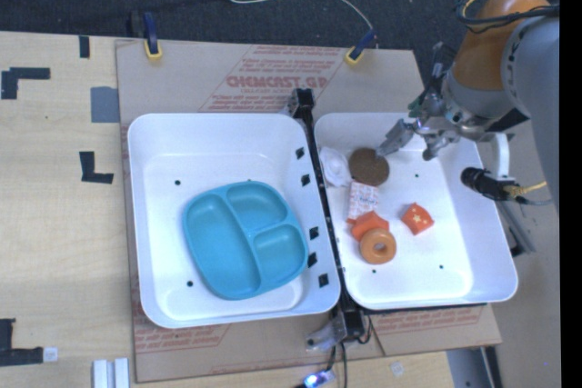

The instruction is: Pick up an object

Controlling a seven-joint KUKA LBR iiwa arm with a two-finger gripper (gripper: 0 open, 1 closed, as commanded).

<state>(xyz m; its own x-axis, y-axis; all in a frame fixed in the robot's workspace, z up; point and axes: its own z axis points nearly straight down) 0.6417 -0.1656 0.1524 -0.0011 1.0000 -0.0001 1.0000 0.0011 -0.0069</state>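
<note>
Bins, left bin (155, 150) holding blue divided tray (244, 237), right bin (473, 259) holding brown disc (368, 165), white packet (362, 196), orange ring (377, 246) and red-orange block (417, 218), gripper (414, 141) fingers spread and grasping nothing, above far edge of right bin, right of disc.

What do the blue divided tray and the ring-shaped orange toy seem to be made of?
Blue divided tray: probably moulded plastic, smooth and slightly glossy, judging by its even colour and rounded compartment edges.
Ring-shaped orange toy: likely plastic or rubber; its colour is uniform with a soft sheen, but the view is too small to tell which.
</note>
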